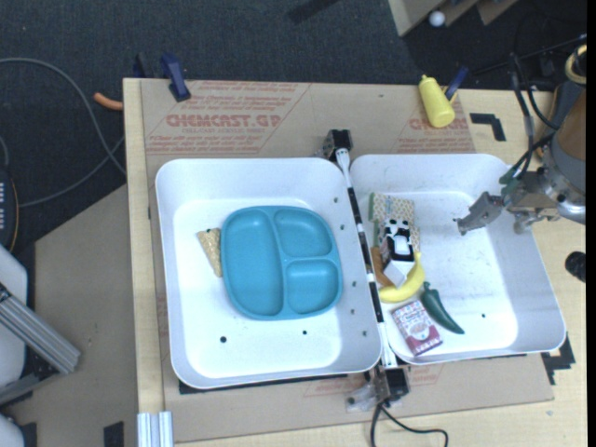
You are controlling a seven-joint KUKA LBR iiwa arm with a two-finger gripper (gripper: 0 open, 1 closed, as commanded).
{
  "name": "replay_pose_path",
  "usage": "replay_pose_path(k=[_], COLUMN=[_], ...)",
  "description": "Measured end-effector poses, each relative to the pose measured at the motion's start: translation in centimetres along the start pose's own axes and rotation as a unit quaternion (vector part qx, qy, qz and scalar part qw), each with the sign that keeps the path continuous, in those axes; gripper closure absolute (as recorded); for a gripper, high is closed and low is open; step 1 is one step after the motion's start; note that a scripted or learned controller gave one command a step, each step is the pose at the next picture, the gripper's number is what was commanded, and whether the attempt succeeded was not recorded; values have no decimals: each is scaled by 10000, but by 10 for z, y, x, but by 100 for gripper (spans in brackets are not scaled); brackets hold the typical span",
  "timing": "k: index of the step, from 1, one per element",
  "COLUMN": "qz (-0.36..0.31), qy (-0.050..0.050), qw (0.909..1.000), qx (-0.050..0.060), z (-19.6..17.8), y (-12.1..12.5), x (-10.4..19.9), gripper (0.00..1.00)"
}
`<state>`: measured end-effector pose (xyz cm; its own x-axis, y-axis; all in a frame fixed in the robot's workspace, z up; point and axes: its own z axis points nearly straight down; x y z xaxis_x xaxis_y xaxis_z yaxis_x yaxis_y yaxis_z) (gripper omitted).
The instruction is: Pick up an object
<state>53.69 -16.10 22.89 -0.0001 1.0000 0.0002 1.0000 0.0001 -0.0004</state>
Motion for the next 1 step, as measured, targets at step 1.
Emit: replay_pose_path(k=[1], qz=[-2], qy=[4], qw=[10000], qx=[8], z=[50], y=[-7], x=[23], gripper=[0])
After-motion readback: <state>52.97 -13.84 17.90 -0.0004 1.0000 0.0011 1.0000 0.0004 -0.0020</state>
